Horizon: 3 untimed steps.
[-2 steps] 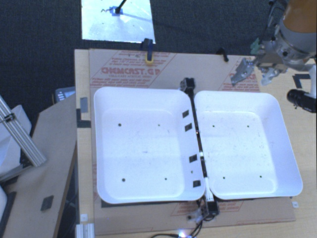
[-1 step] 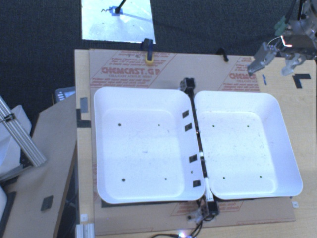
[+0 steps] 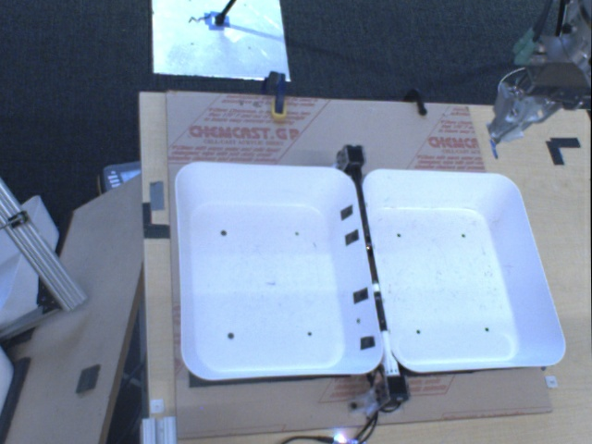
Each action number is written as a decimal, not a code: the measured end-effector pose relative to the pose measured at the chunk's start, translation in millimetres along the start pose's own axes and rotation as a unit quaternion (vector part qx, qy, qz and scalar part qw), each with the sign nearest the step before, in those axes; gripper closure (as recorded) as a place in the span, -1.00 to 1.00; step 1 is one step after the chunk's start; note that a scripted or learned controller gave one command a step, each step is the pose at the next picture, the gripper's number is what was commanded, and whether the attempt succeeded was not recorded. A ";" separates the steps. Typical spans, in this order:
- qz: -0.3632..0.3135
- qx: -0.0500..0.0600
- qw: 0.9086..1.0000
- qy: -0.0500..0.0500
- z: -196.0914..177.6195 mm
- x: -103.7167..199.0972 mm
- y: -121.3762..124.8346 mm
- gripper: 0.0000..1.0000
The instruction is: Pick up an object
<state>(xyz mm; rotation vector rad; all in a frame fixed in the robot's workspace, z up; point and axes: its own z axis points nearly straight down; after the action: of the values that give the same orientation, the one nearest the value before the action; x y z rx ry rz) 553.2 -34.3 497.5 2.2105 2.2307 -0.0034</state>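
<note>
Wires and a small clip (image 3: 384, 398) sit at the near edge of the bench (image 3: 573, 239), just below the seam where the 2 white bins meet. Both bins lie side by side on a printed board (image 3: 250, 129): the left bin (image 3: 268, 271) and the right bin (image 3: 458, 271) show bare white floors with a few dark specks, and no object to pick up can be seen in either. Black clips (image 3: 354, 239) run along the seam between them. At the upper right, the gripper (image 3: 507, 123) hangs above the bench, beyond the far corner of the right bin; whether it is apart or together I cannot tell
</note>
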 end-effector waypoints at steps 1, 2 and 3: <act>0.005 0.004 1.000 0.000 75.4 -39.7 40.0 1.00; 0.000 0.007 1.000 0.003 185.6 39.4 4.3 1.00; 0.001 -0.007 1.000 0.002 -13.0 100.2 -15.5 1.00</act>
<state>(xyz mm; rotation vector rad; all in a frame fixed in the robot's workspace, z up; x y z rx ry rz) 536.8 65.8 510.3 2.2076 2.2226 0.0171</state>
